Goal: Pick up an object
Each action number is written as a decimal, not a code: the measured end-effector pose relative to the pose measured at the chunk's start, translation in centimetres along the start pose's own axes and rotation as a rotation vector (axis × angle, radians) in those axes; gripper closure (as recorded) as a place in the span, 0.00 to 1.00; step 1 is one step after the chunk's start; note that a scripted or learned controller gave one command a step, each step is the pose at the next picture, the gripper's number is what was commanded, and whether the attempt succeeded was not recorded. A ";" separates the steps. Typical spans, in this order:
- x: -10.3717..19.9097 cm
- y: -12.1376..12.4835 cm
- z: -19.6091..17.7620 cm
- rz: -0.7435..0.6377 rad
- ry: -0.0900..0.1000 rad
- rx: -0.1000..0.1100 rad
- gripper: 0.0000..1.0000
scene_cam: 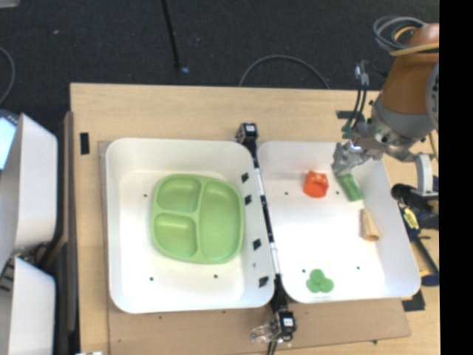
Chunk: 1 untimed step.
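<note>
Hovering at the right bin's (384, 272) 1 o'clock corner, the gripper (346, 159) sits above a green stick (349, 186); finger spread cannot be told. Descending off-centre could nudge the stick toward the orange block (316, 184) at 9 o'clock, causing a miss.

Dark carpet floor (111, 28); black cables (168, 21); wooden bench (170, 109).
</note>
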State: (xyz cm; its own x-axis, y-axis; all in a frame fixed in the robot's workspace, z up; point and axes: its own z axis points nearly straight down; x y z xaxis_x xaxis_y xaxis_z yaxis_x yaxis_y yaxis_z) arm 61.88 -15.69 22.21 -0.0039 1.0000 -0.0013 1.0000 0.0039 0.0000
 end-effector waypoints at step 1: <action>5.0 -1.0 0.7 -0.001 0.001 -0.001 1.00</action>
State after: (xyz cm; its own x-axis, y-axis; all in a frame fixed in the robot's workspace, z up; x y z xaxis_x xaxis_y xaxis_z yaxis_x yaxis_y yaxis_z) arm 60.84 -10.68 21.52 -0.0054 1.0000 -0.0004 1.0000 0.0054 0.0007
